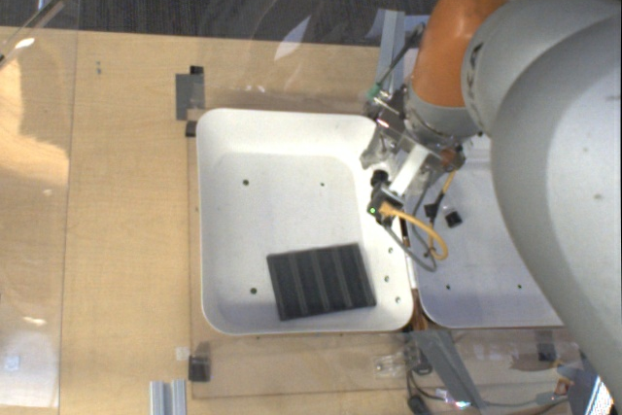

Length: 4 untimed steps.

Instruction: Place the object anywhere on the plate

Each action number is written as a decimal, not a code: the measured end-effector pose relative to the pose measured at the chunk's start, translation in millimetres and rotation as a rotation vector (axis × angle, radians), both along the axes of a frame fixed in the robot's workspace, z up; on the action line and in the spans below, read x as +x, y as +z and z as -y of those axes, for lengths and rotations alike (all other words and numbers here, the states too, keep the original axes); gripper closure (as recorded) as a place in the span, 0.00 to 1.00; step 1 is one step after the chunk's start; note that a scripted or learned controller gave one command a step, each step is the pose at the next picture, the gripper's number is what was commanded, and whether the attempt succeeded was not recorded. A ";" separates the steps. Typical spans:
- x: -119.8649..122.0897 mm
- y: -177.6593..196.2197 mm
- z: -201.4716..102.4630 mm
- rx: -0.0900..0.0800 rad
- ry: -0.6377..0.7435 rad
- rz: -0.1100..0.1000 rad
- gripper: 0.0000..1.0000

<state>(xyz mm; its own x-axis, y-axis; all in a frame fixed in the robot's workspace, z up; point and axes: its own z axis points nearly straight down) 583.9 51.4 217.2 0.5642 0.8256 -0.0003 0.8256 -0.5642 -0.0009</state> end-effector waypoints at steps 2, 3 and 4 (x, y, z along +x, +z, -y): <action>79.5 -23.1 -109.2 0.001 0.043 0.004 1.00; 82.4 -1.2 -184.8 0.002 -0.082 0.005 1.00; 58.7 -121.4 -183.2 0.004 -0.238 0.003 1.00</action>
